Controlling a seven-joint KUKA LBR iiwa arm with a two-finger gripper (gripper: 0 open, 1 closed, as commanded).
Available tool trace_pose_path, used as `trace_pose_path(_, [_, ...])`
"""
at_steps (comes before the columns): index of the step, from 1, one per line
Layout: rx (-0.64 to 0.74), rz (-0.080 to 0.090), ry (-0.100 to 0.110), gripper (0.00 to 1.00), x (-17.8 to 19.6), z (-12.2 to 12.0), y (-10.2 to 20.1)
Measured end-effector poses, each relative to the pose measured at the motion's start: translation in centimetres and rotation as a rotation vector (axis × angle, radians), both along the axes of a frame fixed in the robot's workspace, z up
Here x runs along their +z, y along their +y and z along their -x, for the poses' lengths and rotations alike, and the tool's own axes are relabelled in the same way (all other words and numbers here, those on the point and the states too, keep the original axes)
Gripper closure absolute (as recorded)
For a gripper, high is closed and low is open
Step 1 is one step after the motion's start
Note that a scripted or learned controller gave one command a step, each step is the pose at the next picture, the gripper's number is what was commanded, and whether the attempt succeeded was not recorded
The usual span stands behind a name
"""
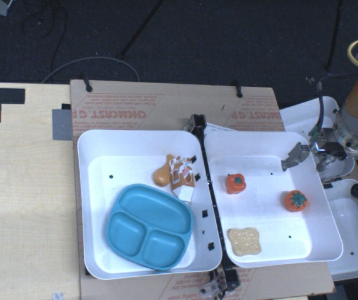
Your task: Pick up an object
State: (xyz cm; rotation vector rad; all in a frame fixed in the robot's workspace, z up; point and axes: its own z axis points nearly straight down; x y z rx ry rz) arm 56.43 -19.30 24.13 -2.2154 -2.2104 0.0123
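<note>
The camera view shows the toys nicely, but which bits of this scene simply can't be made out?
- Gripper: small and dark at the right bin's edge; open or shut can't be told.
- Arm: cut off by the right edge.
- Small patterned toy above the blue tray: too small and blurred to identify.
- Brown toy: partly covered by the patterned toy.

A dark carpet-like floor (166, 30) fills the top, with thin black cables (88, 64) looping across it. Below lies a pale wooden bench (22, 199) bearing black and grey square marks (60, 122). A brown printed cardboard sheet (166, 108) rests on it. Light is even and soft, without hard shadows.
</note>
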Motion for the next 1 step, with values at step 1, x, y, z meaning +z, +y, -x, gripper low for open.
trace_pose_path(1, [0.002, 0.003, -0.013, 0.00, 0.70, -0.25, 0.01])
